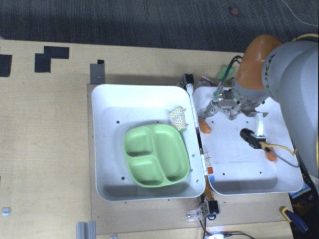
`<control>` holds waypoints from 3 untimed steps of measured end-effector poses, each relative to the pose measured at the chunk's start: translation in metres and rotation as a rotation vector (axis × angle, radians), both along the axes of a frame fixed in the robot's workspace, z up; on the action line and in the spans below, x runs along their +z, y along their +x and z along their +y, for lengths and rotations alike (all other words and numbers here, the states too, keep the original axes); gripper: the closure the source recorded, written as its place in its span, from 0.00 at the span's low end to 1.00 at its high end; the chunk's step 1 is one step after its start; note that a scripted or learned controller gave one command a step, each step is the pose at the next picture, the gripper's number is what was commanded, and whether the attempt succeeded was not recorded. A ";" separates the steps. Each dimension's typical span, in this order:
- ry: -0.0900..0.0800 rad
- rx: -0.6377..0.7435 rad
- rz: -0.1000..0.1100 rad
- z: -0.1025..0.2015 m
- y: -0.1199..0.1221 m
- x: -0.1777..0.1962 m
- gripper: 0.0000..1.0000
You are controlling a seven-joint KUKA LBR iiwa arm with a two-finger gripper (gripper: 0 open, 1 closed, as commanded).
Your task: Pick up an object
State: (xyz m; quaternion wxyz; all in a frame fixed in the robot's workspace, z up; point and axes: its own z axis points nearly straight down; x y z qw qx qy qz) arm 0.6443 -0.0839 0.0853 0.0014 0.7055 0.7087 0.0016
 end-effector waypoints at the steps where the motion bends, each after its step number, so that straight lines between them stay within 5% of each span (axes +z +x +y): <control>1: 0.000 0.002 -0.007 0.001 0.002 0.013 1.00; 2: -0.002 -0.002 -0.001 -0.088 0.026 0.024 1.00; 3: -0.001 0.000 -0.001 -0.087 0.026 0.024 0.00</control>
